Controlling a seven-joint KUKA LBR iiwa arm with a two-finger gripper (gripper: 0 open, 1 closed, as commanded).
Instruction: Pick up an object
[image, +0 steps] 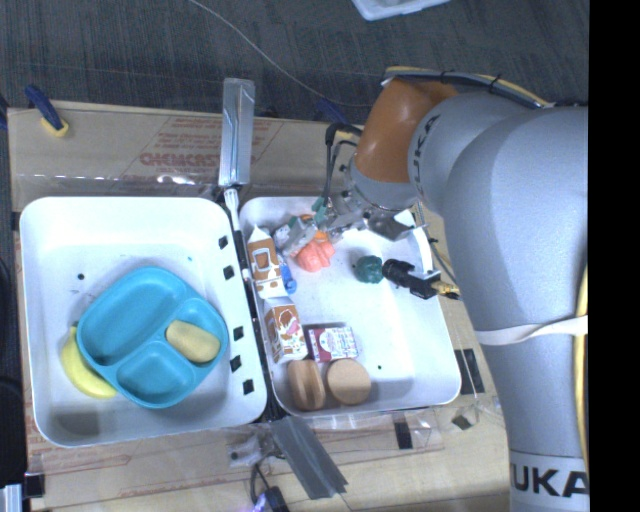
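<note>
The left bin sits on the tabletop. In it a banana lies against the left wall, partly under a blue plate. The plate has several compartments, and a yellow lump rests in its right one.

The right bin touches the left bin along their shared wall. Against that wall stands a carton, with a second carton just below it. Beside the second carton lies a maroon packet. Two brown buns sit side by side near the bin's lower edge, the left one touching the second carton's end.

Near the top of the right bin the claw is low over the floor, reaching in from the right on the grey arm. An orange thing lies right beneath it, close to the first carton; I cannot tell whether they touch. Whether the claw is spread or pressed together, I cannot tell either, and nothing is plainly pinched in it. A teal thing rests on the bin floor to the right of the orange one, apart from it.
</note>
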